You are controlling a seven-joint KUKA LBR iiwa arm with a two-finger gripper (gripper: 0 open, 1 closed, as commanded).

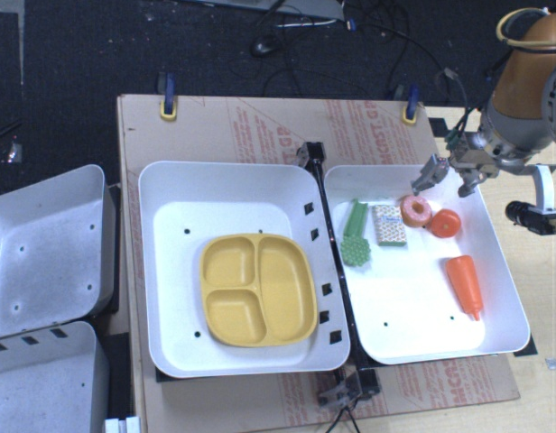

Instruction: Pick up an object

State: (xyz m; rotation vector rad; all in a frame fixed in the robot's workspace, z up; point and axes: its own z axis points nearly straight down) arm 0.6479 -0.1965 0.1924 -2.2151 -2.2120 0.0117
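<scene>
Camera view is showing the desk carrying two white bins. Nearest, a yellow tray is lying in the left bin. A carrot is lying by the right bin's right edge. Farther back, a green brush, a sponge, a donut and a tomato are sitting in a row. The gripper is hanging over the far right corner, fingers apart, gripping nothing.
</scene>
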